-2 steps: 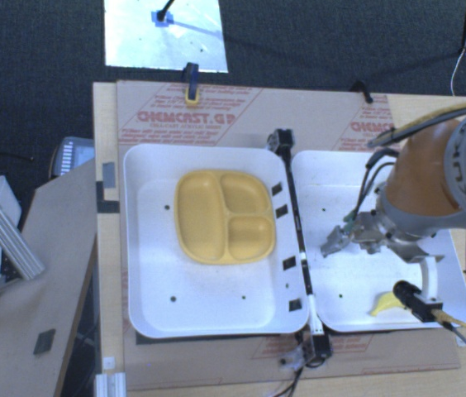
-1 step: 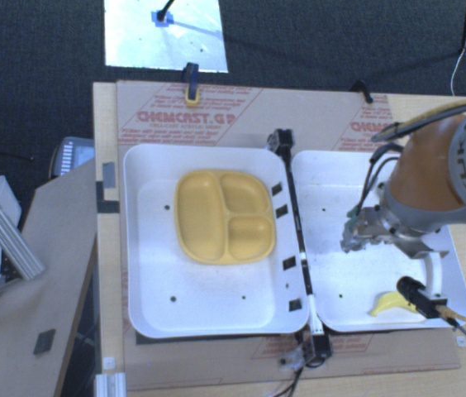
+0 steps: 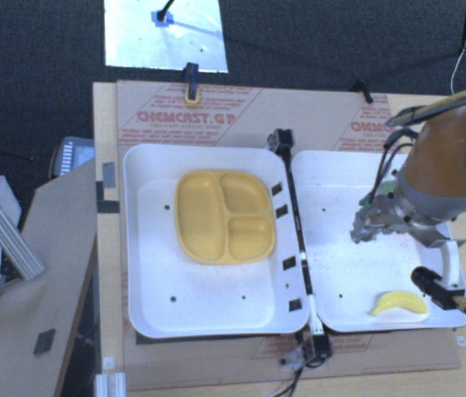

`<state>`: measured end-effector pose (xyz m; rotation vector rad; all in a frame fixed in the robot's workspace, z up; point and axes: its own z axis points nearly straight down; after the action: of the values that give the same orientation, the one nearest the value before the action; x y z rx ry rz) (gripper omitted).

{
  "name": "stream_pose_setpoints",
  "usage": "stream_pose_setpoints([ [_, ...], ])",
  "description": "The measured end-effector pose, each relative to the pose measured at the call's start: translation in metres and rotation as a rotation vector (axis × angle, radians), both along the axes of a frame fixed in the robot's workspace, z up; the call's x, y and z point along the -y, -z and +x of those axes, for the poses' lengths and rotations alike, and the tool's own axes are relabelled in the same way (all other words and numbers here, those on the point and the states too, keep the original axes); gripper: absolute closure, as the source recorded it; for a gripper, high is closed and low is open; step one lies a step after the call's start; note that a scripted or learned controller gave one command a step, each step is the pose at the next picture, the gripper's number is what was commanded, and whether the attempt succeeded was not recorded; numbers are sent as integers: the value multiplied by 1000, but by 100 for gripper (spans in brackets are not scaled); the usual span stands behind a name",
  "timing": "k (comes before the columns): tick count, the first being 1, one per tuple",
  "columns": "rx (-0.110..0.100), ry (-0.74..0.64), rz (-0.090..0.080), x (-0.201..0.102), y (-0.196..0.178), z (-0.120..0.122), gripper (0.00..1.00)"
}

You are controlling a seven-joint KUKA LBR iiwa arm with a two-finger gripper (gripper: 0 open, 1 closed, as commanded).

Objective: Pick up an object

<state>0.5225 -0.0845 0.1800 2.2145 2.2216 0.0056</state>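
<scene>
My gripper [image 3: 363,228] over right bin [image 3: 332,304], finger state unclear (too blurred to tell). Banana [image 3: 399,304] at my 5 o'clock, apart. Yellow tray [image 3: 223,217] in left bin [image 3: 154,304].

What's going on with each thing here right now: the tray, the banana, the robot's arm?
Yellow plastic three-compartment tray: lying flat in the left white bin, nothing in it.
Yellow toy banana: lying loose in the right white bin, near its front edge.
Gripper: over the right bin, apart from the banana.
</scene>
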Motion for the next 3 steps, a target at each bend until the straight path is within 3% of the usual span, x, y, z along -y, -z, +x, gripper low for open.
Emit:
stream_pose_setpoints([
  [1, 2, -1, 0, 0, -49, 2, 100],
  [3, -4, -8, 3, -118, -38, 15, 100],
])
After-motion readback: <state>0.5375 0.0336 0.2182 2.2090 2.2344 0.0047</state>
